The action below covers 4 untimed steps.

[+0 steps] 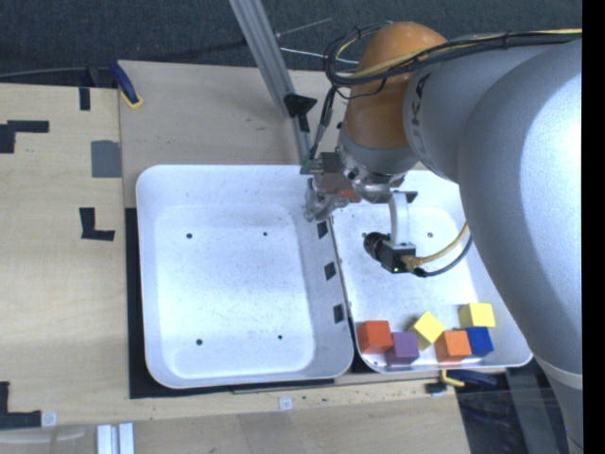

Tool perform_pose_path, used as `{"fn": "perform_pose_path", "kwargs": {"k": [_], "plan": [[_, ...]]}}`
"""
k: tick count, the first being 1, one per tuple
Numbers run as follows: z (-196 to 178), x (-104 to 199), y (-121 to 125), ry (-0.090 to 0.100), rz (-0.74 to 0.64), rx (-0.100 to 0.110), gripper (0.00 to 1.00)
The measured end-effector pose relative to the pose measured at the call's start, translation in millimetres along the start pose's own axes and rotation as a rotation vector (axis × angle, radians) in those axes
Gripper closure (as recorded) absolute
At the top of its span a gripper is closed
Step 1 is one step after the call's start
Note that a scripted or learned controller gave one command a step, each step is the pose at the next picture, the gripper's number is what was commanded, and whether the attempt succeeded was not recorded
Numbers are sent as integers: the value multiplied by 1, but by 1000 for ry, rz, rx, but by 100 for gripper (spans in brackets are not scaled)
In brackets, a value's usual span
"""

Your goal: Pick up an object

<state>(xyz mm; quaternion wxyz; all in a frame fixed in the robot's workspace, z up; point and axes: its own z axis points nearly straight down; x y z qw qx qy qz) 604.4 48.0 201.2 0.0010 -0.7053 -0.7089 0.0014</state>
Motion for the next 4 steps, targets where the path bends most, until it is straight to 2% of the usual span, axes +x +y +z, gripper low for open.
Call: {"fn": "perform_pose_path", "kwargs": {"k": [2,3,4], "plan": [[-18,1,-1,-2,-2,4,100],[-14,30,-3,0,2,-1,100],[-66,-15,11,-1,7,-7,100]]}}
